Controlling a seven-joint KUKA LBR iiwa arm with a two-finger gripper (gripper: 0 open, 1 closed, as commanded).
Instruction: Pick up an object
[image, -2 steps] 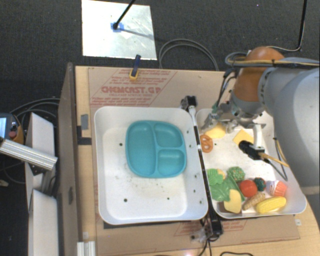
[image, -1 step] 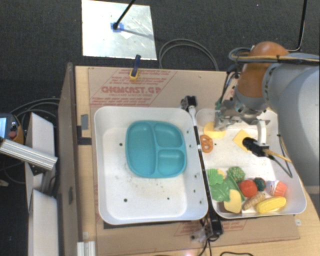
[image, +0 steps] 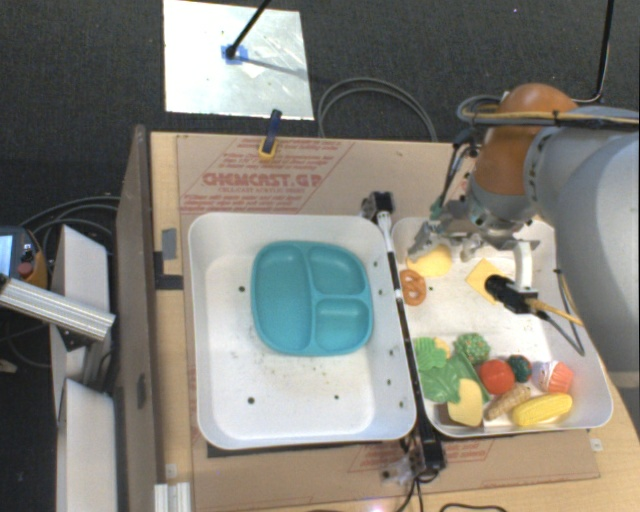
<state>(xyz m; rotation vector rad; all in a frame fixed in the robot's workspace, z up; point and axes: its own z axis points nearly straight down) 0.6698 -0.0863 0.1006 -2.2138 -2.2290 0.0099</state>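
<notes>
Near end of the right bin (image: 520, 430), toward 5 o'clock of the view: a tight heap of toy food. A yellow corn cob (image: 541, 408) lies along the near wall, with a red tomato (image: 495, 377), a broccoli head (image: 472, 348) and a green leaf (image: 437, 365) touching or just beside one another.

Middle of that bin: an orange pretzel (image: 412, 287) sits hard against the wall shared with the left bin (image: 290, 390). That bin bears a teal divided plate (image: 310, 300).

Far end, toward 2 o'clock: the claw (image: 452, 238) hangs low over the bin floor. A rounded yellow piece (image: 435, 263) lies just on its 6 o'clock side, and a yellow wedge (image: 483, 274) is near at 4 o'clock. Whether the claw is wide or narrow cannot be told from this slant, and nothing is seen held in it.

Judgement: the rounded yellow piece is the likeliest target, and it is not yet secured.

Risks:
- The piece is smooth and low. A closing pinch may squirt it aside or pass over it.
- The far wall and the shared wall are close, so a descent off line could strike a rim.
- The wedge nearby could be nudged or caught along with the target.

Beyond the bins: printed cardboard (image: 260, 180), then a shiny sheet (image: 240, 60) at 11 o'clock.
</notes>
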